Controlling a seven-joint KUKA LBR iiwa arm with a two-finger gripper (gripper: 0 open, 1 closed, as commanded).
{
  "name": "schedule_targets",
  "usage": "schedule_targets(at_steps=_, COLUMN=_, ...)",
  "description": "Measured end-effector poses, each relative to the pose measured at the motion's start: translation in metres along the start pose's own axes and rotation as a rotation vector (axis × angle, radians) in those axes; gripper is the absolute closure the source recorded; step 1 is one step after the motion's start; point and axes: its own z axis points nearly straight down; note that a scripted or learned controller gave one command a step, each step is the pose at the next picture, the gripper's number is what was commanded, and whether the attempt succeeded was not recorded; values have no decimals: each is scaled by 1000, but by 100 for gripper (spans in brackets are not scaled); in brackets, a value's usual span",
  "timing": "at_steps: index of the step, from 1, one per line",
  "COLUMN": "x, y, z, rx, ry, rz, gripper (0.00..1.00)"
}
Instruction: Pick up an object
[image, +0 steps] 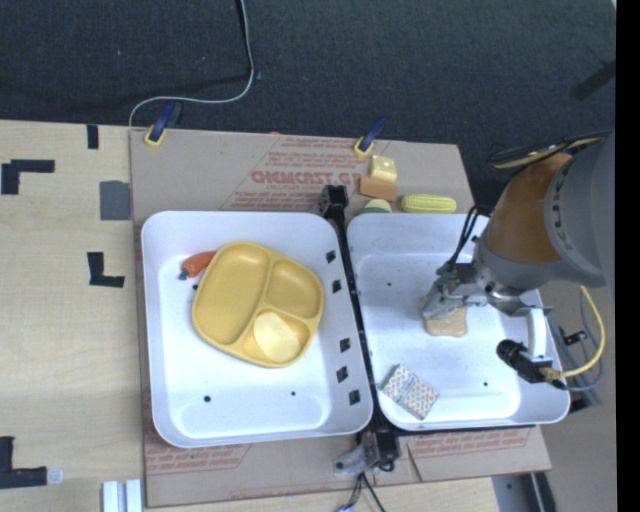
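Note:
My gripper (443, 303) is low in the right bin (400, 262), reaching in from the right under the grey and orange arm. Directly beneath it lies a tan bread-like piece (449, 324), touching or nearly touching the gripper. A small checkered packet (411, 391) lies near the right bin's front edge. In the left bin (170, 380) a yellow divided plate (258, 302) holds a pale round item (277, 337), and an orange carrot-like object (196, 263) peeks out at the plate's upper left.
Behind the right bin, on the cardboard, sit a tan block (379, 179), a small green item (376, 206) and a yellow corn cob (428, 204). A black divider (345, 290) runs between the bins. Cables hang at the arm's right.

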Motion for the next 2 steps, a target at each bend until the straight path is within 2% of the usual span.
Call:
schedule_targets(at_steps=1, x=9, y=-34, z=-60, rx=13, ry=8, rz=-1, gripper=100)
schedule_targets(at_steps=2, x=9, y=-33, z=-56, rx=16, ry=8, rz=-2, gripper=0)
